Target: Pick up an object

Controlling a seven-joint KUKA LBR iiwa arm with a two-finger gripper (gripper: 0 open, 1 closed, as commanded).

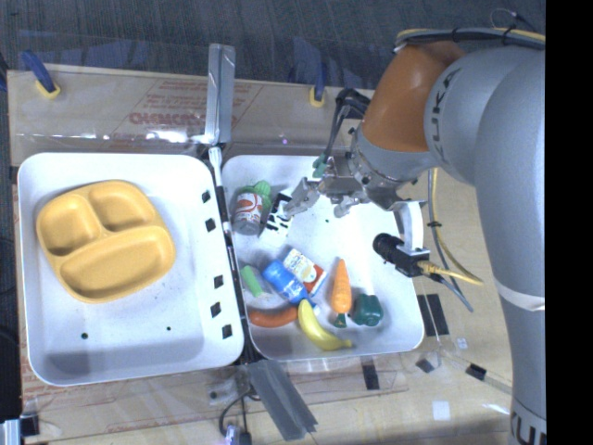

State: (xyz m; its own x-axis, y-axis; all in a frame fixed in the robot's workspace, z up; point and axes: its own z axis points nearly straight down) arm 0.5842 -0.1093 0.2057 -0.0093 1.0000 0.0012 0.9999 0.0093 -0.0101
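You see the arm over the right bin, its gripper spread wide and empty near the can at the bin's left edge, the banana and carrot by its front edge, dark carpet beyond the bench.

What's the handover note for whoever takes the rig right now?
Gripper: over the upper part of the right bin, nothing visible between its fingers; open or shut not readable.
Right bin: can at upper left, just left of the gripper; blue bottle, carton, carrot, banana, green pepper and a red-orange piece clustered at the front.
Left bin: yellow tray.
Done: no pick yet.
Left: grasp one object and lift it.
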